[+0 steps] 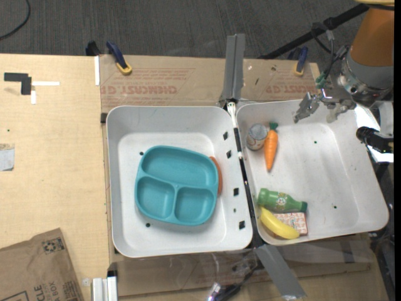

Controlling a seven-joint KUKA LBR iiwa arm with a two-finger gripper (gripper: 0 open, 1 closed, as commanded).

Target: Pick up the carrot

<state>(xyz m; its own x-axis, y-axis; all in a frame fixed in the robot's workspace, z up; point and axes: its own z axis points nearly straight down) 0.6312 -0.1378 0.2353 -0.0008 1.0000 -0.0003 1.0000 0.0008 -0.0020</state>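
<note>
Approaching stage, by my judgement. Banana (pixel 279 225) and green bottle (pixel 281 200) lie nearest; beyond them, carrot (pixel 270 149) beside small can (pixel 255 137) in right bin (pixel 351 187). Pincer (pixel 322 105) farthest, spread wide, holding nothing. Descend mid-carrot, clear of can.

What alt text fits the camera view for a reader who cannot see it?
An orange carrot lies untouched in the right bin beside a small can, the robot's hand above the bin's far edge. The left bin holds a teal divided plate.
</note>
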